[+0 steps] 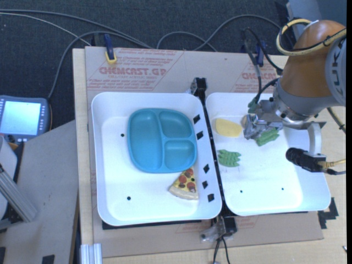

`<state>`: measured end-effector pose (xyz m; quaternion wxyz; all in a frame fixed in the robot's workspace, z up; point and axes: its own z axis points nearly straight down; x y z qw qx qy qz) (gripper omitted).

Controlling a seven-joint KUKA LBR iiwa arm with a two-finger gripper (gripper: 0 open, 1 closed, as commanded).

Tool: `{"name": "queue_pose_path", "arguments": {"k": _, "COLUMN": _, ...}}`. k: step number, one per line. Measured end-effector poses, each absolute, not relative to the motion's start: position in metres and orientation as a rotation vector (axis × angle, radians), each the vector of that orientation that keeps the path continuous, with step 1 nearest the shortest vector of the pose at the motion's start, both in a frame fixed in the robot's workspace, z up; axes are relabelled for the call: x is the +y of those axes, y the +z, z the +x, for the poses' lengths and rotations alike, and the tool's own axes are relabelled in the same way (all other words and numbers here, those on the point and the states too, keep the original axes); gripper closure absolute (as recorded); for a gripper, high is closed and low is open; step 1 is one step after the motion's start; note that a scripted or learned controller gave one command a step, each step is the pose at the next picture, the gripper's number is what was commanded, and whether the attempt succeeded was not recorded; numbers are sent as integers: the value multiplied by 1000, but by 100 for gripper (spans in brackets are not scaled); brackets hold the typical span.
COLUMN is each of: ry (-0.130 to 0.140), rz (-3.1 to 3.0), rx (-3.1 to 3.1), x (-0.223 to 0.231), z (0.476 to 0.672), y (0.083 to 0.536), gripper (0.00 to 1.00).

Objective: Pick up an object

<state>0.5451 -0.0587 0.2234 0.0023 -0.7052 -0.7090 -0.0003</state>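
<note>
Over the right bin (286,199), near its far edge, the grey arm (311,65) holds its gripper (257,126) low above the floor. Whether the fingers stand apart or closed cannot be told; a green piece (268,137) lies right at their tips, grip unconfirmed. Left bin (107,164) carries a blue divided tray (162,139) at centre and a pizza slice toy (185,185) toward its near right corner. Along the right bin's left edge lie a yellow piece (227,127) and a green leafy toy (229,158). Judgement: centre the tips across the green piece's narrow width, close fully, then lift straight and slowly, keeping off the yellow piece.
</note>
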Motion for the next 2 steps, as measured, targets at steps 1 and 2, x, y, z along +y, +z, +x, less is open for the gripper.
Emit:
{"name": "queue_pose_path", "arguments": {"k": 1, "ry": 0, "rz": -2209, "rx": -2225, "x": 2, "z": 530, "y": 218, "gripper": 100}}
{"name": "queue_pose_path", "arguments": {"k": 2, "ry": 1, "rz": -2212, "rx": -2224, "x": 53, "z": 524, "y": 212, "gripper": 100}}
